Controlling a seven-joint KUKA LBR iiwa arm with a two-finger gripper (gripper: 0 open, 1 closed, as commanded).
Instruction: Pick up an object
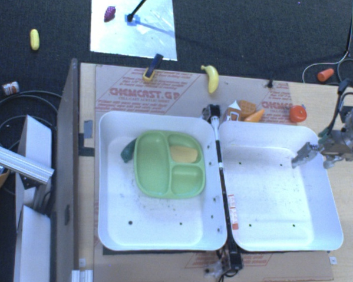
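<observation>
Two white bins sit side by side on the worktop. The left bin (110, 222) carries a green divided plate (166, 169) near its far edge, with a yellow item (184, 154) in the plate's far right compartment and a dark green object (127, 150) touching the plate's left rim. The end effector (302, 154) hovers over the right bin (278, 231) near that bin's far right corner; I cannot tell its state. A banana (211, 78) lies at the worktop's far edge.
</observation>
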